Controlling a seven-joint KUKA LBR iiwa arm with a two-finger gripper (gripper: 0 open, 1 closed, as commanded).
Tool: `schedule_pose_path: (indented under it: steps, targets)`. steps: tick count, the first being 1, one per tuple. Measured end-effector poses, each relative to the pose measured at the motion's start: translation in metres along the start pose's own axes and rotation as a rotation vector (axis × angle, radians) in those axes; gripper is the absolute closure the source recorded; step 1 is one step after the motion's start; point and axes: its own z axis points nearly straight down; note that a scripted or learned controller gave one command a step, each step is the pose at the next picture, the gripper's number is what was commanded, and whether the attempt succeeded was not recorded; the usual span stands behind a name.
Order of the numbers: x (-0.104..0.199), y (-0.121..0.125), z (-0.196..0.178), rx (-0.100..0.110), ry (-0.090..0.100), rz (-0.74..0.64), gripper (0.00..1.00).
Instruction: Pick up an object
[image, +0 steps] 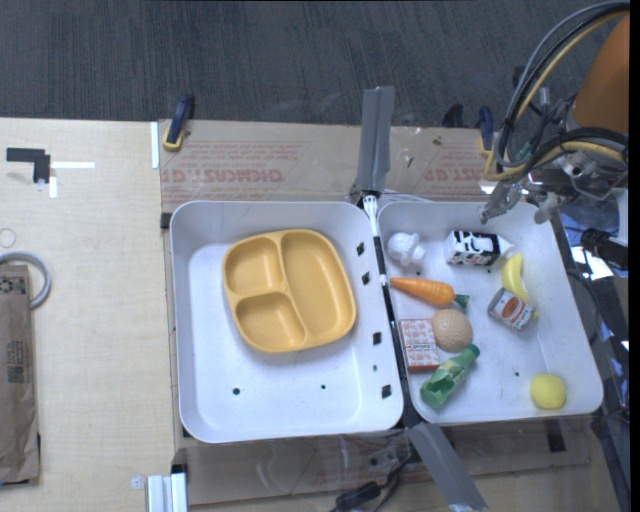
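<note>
The carrot (423, 291) is your landmark: it lies in the right bin (575, 330), close against that bin's left wall, its green stub pointing right. Above it and a little left you have a small white figure (404, 246); above and to its right sits a black-and-white cow toy (472, 248). Right of the carrot a banana (514, 275) stands over a small can (513, 310), the two touching or nearly so. Just below the carrot you see a red-and-white carton (417, 343) beside a round tan ball (452, 329), and below those a green bottle (449, 377) lying tilted. A lemon (548, 391) rests well to the carrot's lower right, near the bin's corner.

Left of the carrot, across the divide, the left bin (200, 400) carries a yellow divided plate (288, 290).

Your gripper (520, 197) hangs well above and right of the carrot, over the right bin's far rim and beyond the cow toy. You cannot tell from here how its fingers stand, and nothing shows caught in it. Cables (545, 70) loop above it.

On the surface (80, 300) far left of the carrot lies a brown paper bag (15, 370).
</note>
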Motion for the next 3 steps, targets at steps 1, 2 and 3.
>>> schedule_pose_path:
  steps: [1, 2, 3]
  targets:
    - [-0.014, -0.027, 0.122, -0.001, -0.001, 0.065, 0.00]
    - [-0.047, -0.049, 0.058, -0.003, -0.002, -0.077, 0.00]
    - [-0.051, -0.067, 0.140, 0.000, 0.013, 0.026, 0.00]
